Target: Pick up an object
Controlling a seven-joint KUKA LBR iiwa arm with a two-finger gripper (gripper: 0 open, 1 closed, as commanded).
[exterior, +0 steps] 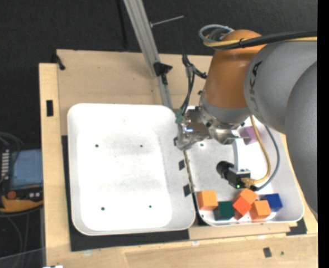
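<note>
My gripper (188, 133) hangs over the upper left part of the right bin (209, 166), close to the wall shared with the left bin. The arm's orange band and grey body cover much of that bin. Along the right bin's front edge lie several blocks: an orange cube (208, 199), a dark green cube (225, 210), a red-orange cube (243, 202), another orange cube (261, 210) and a blue cube (273, 201). A purple piece (248, 134) peeks out beside the wrist at the bin's upper right. Nothing shows in the gripper.
The left bin (125, 166) is a wide white tray with small dark dots. A slanted metal rail (147, 43) rises behind the bins. Cables and a blue device (24, 169) lie off the bench at the left.
</note>
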